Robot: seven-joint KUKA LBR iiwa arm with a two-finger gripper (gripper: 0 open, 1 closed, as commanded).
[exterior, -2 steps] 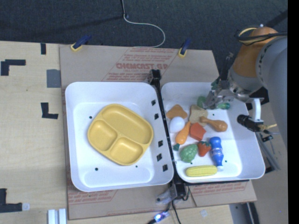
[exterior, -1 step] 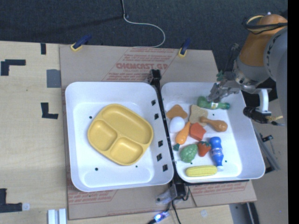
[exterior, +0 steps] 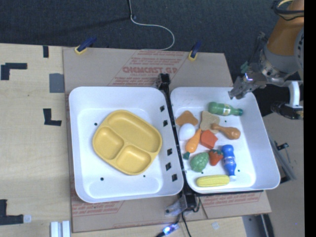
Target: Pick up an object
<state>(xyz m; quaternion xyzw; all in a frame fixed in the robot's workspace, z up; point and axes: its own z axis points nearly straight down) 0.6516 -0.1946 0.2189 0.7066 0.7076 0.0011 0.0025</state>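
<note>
Cardboard [exterior: 143, 68] under bins bears red lettering, too blurred to read.

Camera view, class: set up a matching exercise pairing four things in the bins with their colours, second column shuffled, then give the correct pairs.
Things:
1. Divided tray
2. Bottle lying near the far edge of the right bin
3. Corn cob
4. Egg

Colours:
A. White
B. Green
C. Mustard yellow
D. Pale yellow

Pairs: 1-C, 2-B, 3-D, 4-A
</note>
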